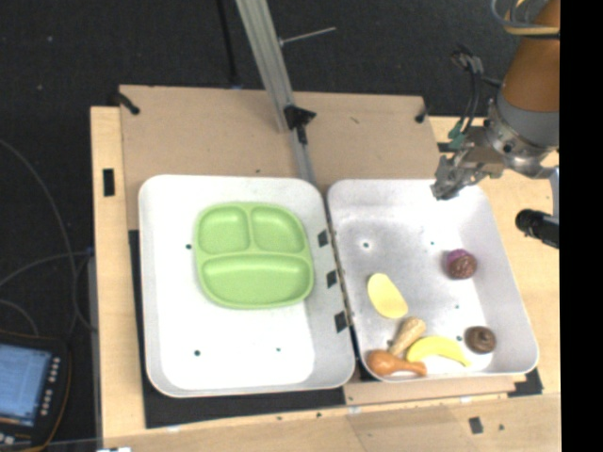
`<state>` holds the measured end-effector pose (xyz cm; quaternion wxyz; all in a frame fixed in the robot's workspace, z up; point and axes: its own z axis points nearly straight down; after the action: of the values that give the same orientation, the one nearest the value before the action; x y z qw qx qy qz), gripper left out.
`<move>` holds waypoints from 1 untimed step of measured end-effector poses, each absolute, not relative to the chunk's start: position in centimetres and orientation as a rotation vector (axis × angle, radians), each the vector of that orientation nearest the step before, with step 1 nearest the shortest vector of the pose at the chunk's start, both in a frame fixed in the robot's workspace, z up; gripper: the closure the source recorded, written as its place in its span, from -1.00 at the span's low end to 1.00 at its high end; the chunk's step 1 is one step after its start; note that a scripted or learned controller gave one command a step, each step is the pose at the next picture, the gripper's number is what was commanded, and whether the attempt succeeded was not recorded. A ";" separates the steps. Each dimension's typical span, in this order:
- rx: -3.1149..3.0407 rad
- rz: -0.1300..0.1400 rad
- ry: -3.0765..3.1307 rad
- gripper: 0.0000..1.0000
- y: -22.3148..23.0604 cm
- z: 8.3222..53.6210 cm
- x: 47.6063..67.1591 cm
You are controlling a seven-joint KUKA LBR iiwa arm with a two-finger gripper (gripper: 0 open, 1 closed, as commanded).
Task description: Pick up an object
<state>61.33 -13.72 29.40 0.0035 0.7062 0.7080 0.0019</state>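
Observation:
My gripper (448,185) hangs over the far right corner of the right bin (405,215), at the end of the grey arm with its orange band. Nothing shows between its fingertips. Well in front of it, a dark purple round object (461,265) lies by the bin's right side. A pale yellow oval piece (386,296) rests near the bin's middle left. At the near edge sit a tan root-like piece (407,335), an orange piece (396,364), a yellow banana (439,350) and a brown round object (480,339).
The left bin (170,347) bears a green divided plate (254,255). A slanted metal pole (275,73) rises behind the bins. A black fitting (537,224) juts in at the right, close to the right bin's rim.

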 end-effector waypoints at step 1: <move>2.215 0.000 2.227 1.00 -9.4 27.6 60.6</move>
<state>60.63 -9.37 27.58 0.0001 0.7052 0.7090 0.0001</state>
